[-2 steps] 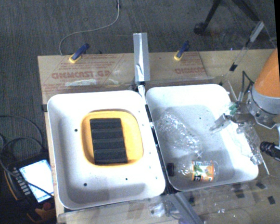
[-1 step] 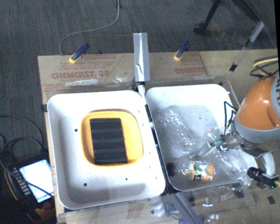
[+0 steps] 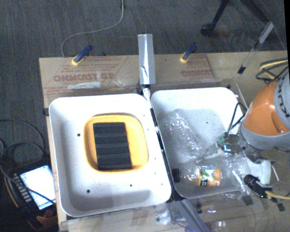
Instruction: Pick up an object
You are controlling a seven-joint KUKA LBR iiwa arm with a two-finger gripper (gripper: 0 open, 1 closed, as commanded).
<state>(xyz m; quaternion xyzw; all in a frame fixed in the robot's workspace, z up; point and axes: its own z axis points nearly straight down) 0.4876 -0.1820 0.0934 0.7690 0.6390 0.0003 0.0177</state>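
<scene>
Bottle (image 3: 202,176) lying near in the right bin (image 3: 161,136); gripper (image 3: 226,142) just above, finger state indiscernible; it should descend squarely over the bottle's middle

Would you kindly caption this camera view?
Yellow-framed black tray in the left bin; clear bottle in the right bin.

left bin (image 3: 62,144): yellow tray (image 3: 139,138) | right bin (image 3: 218,99): plastic bottle (image 3: 202,176), crumpled clear wrap (image 3: 181,130) | arm (image 3: 270,118) at right

both bins (image 3: 67,144) look like matt white plastic. the yellow-rimmed tray (image 3: 116,143) has a ribbed black insert. the bottle (image 3: 202,176) and crumpled wrap (image 3: 184,132) are clear, glossy plastic. the bench (image 3: 82,78) looks like wood.
</scene>
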